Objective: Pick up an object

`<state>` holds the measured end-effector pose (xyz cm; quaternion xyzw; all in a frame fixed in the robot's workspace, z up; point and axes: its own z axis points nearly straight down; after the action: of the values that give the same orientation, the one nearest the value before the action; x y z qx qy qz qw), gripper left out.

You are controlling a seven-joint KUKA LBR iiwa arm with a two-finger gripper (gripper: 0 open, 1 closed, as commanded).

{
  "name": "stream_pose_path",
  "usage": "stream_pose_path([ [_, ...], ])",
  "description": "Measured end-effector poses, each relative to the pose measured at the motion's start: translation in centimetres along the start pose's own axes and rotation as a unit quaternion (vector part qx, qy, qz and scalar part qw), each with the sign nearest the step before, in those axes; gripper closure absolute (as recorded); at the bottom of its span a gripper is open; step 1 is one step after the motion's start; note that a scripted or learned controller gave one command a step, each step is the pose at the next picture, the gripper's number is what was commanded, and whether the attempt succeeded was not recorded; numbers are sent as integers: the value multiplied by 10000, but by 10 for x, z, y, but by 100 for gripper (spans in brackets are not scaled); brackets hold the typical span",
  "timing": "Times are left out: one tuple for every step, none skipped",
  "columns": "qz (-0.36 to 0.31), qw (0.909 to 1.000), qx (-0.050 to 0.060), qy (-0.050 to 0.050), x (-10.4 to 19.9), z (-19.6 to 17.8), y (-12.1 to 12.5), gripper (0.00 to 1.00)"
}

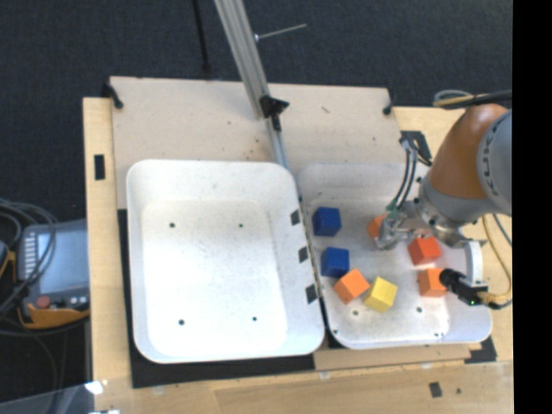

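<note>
**Blocks gathered in the right bin, arm low over them**

Two shallow white bins sit side by side on the tan surface (99, 231). The left bin (216, 257), in the centre-left of the frame, shows only its speckled white floor with a few dark dots. The right bin (345, 188), in the centre-right, holds all the loose pieces.

Near the right bin's left wall lies a blue cube (326, 221), and just below it a second blue cube (335, 260). Lower and to the right of that sit an orange cube (351, 285) and a yellow cube (380, 293), just beside each other and possibly touching. Further right are two orange-red blocks: one (424, 250) close under the arm's wrist, the other (430, 281) just below it, near the bin's right wall. A small orange piece (376, 226) shows at the left of the end effector, partly hidden.

The grey arm with its orange band (461, 158) enters from the right edge and bends down into the right bin. The end effector (392, 234) sits low among the pieces, between the upper blue cube and the upper orange-red block. Whether it is apart, together or clamped on the small orange piece cannot be told from this angle.

A slanted metal rail (246, 50) runs from the top of the frame down to the gap between the bins.
</note>
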<state>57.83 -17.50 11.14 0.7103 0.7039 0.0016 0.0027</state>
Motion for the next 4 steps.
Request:
stream_pose_path([
  [-58, 10000, -11, -6, -3, -64, 6, 100],
  [-60, 10000, -15, -9, -8, -129, 6, 100],
  [-69, 10000, 7, 2, -9, -154, 7, 100],
  [-75, 10000, 27, 8, 46, -140, -2, 100],
])
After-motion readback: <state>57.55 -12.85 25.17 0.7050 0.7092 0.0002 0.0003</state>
